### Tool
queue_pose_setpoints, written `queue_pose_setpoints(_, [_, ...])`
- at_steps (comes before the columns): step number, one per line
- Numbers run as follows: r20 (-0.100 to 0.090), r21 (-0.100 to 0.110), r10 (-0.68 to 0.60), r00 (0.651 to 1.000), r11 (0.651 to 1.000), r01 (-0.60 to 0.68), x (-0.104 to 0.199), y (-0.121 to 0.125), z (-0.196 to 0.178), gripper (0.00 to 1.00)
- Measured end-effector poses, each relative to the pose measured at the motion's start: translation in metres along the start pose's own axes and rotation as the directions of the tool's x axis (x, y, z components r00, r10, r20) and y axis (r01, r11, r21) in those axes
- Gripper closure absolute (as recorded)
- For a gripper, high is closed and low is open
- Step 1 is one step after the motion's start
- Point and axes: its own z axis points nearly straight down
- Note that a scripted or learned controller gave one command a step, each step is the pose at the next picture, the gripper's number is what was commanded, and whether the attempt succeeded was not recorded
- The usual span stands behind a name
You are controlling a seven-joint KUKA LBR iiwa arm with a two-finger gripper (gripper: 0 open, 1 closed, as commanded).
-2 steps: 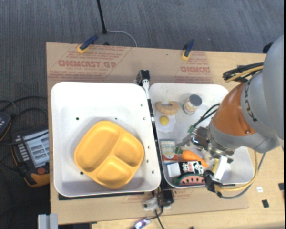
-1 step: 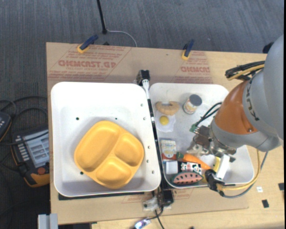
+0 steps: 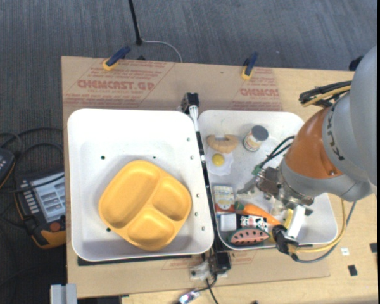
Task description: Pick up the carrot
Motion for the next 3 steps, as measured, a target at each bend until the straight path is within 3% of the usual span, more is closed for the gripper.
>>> queue_pose_setpoints(1, [0.001,0.007,-0.066,0.998,0.998,0.066,0.000,-0.003,0.010,0.00])
queue_pose_setpoints(2, [0.009,-0.006,-0.296,0.955,0.955,0.296,0.001,-0.001,0.009,0.00])
queue_pose_setpoints(3, [0.004,-0.003,-0.299,0.954,0.954,0.299,0.003,-0.001,-0.001,1.00])
